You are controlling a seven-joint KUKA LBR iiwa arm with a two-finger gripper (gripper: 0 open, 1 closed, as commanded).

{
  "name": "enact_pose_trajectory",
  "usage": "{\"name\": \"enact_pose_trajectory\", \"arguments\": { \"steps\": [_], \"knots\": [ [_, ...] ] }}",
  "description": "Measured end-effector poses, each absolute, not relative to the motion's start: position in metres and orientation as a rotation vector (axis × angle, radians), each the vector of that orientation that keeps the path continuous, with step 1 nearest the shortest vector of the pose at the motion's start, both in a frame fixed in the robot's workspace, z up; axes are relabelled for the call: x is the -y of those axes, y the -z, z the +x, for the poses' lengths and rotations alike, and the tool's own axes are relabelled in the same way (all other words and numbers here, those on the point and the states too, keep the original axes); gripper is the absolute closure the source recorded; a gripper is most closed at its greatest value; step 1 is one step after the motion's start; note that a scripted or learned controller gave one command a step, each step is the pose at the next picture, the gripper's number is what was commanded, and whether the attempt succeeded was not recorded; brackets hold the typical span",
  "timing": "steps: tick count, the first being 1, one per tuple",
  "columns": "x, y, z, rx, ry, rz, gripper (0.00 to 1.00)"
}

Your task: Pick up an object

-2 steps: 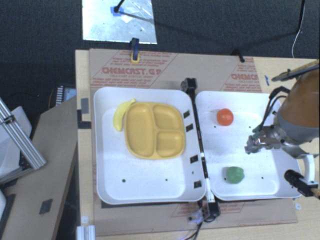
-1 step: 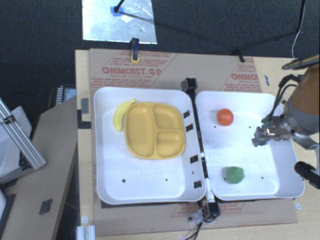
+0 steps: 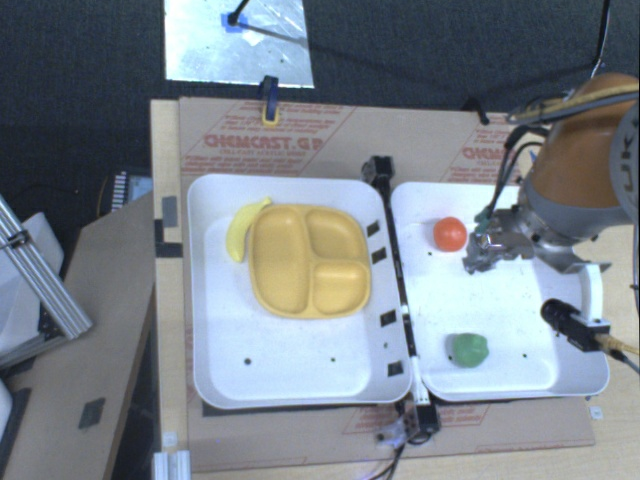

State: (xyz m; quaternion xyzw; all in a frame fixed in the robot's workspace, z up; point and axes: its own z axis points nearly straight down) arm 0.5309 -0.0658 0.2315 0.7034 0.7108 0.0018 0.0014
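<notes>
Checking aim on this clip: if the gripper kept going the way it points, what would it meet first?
Probably the round orange-red ball, just beyond the gripper in the right white bin; depth is unclear, so it might meet the floor first.

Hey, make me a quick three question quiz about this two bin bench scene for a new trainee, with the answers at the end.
1. True or false: the yellow divided plate lies in the same bin as the green object.
2. Multiple choice: which item lies nearest the end effector? A) banana B) orange-red ball C) green object
3. Fill in: the banana lies against the plate's ______ edge as the camera sees it.

Key
1. False. The plate lies in the left bin, the green object in the right bin.
2. B. The ball sits just left of the end effector, apart from it.
3. Left.
</notes>
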Motion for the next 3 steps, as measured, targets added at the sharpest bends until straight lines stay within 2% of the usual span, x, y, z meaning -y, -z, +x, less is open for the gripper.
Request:
{"name": "enact_pose_trajectory", "arguments": {
  "steps": [1, 3],
  "knots": [
    [0.009, -0.237, 0.559, -2.233, -0.007, 2.208, 1.00],
    [-0.086, -0.237, 0.600, -2.231, -0.007, 2.210, 1.00]
  ]
}}
